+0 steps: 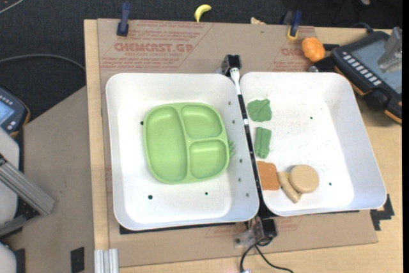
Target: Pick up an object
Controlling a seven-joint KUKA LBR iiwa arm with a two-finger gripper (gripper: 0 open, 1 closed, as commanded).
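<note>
Currently the candidate objects sit in the right bin (332, 96), crowded against its left wall: a green leaf-shaped piece (259, 110), a green strip (262, 140) with its long axis parallel to that wall, an orange block (267, 176) and a tan disc (304, 179). An arm entering from the right would likely meet the disc first. The left bin (121, 137) holds a green divided plate (186, 142).

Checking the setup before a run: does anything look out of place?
Two things lie outside the bins: a yellow banana-shaped piece beyond the bench's far edge and an orange object on the bench beside the right bin.
</note>
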